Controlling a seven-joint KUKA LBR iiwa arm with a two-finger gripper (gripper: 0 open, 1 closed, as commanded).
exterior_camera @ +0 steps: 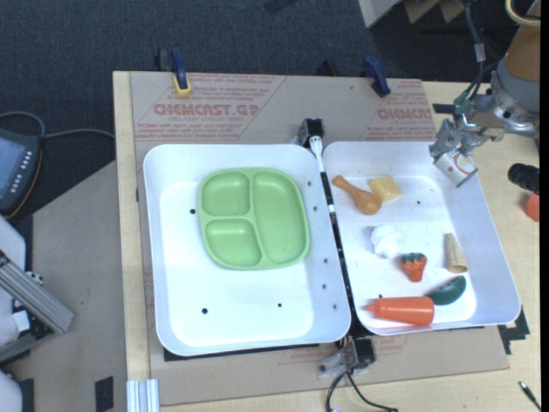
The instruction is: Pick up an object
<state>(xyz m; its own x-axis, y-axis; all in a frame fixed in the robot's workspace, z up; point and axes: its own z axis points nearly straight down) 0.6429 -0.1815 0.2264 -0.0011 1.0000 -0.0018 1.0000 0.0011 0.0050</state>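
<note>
Bench: brown board (pixel 257 101) printed with red lettering, clamped at the far edge by two blue clamps (pixel 180 69), set over dark carpet (pixel 129 15).
Bins: two, white, side by side; left bin (pixel 171 299) carrying one green divided plate (pixel 254 217); right bin (pixel 489 230) carrying the small items.
Gripper: (pixel 455 157) hung over the far right corner of the right bin, empty; fingers' spacing impossible to tell from above.
Nearest item: yellow block (pixel 385 188), left and nearer of the gripper, well apart from it, touching the wooden pestle (pixel 358 194).
Others, farther off: white lump (pixel 385 240) mid-bin; strawberry (pixel 413 266) and tan cone (pixel 454 252) nearer; carrot (pixel 401 310) and dark green piece (pixel 448 292) at the near edge.
Count: seven items in the right bin, one of each.
</note>
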